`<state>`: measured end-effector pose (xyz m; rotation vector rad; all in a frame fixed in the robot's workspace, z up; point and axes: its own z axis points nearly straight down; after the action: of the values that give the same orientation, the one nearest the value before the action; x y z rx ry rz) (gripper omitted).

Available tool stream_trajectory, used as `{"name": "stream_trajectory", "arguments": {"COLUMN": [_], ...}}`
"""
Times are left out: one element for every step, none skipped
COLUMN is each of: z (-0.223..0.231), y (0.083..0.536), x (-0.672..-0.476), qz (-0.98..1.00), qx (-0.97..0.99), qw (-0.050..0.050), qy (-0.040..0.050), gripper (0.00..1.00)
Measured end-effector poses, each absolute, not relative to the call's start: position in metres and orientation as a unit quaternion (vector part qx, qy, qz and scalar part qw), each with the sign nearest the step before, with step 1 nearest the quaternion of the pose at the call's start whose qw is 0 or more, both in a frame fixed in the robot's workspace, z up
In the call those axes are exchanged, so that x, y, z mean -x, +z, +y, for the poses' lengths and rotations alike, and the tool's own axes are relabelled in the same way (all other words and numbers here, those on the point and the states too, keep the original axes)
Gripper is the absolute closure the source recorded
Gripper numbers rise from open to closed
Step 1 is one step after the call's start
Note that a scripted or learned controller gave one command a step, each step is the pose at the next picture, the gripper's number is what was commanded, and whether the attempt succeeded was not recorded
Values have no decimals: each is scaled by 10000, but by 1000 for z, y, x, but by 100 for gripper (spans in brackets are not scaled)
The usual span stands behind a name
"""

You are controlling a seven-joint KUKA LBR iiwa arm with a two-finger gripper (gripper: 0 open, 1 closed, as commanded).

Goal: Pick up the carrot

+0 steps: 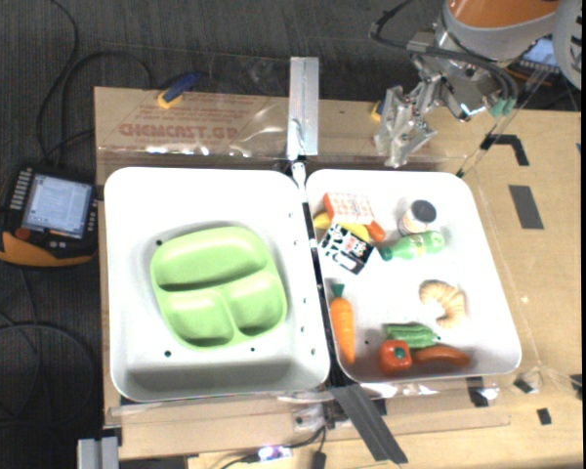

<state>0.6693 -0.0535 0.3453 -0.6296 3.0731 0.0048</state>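
Camera view, hand (406, 130) raised beyond right bin (488, 262)

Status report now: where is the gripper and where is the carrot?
Gripper above far rim of right bin, holding nothing. Carrot lying at that bin's left wall, untouched. Croissant and other toy food nearby.

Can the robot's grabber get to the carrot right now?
Probably yes. The gripper hangs above the right bin's far rim, and the carrot lies uncovered by the near left wall. That wall crowds one side, and the croissant and green bottle sit apart from it.
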Motion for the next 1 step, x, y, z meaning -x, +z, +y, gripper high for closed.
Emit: {"name": "stream_trajectory", "arguments": {"z": [-16], "y": [435], "x": [-669], "qz": [8958], "qx": [4444], "qw": [32], "qy": [7], "gripper": [100]}}
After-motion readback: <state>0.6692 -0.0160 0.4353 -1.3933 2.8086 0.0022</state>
